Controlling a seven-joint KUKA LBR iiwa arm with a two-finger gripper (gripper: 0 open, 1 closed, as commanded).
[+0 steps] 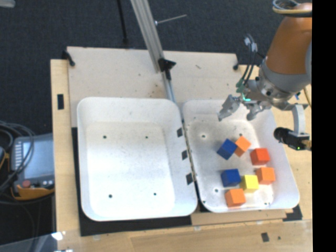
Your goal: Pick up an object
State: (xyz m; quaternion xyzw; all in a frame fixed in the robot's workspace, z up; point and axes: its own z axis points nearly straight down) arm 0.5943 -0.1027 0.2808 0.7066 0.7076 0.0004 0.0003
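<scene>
End effector (240,109) seen spread open and empty above the right white plastic bin (210,201); tightly clustered coloured cubes, the tilted blue cube (227,149) touching a small orange cube (242,145), may be nudged aside rather than gripped.

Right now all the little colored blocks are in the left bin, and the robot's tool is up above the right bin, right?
Not quite. The camera view shows the blocks, like the blue block and the yellow block, lying in the right bin, not the left bin. The rest is right: the tool hangs above the right bin's far end.
</scene>
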